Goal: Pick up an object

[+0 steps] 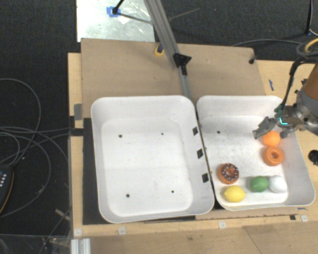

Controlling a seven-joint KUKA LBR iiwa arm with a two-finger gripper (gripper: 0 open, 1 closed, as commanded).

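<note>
The gripper (274,128) hangs with jaws spread just above the orange ball (271,138) near the right bin's (222,115) right edge, so it should drop straight down, centred, before closing, avoiding the orange ring (274,155) beside it.

The arm (317,91) is cut off by the right edge behind the gripper (271,129), whose finger spacing is indiscernible against the orange ball (272,138).
</note>
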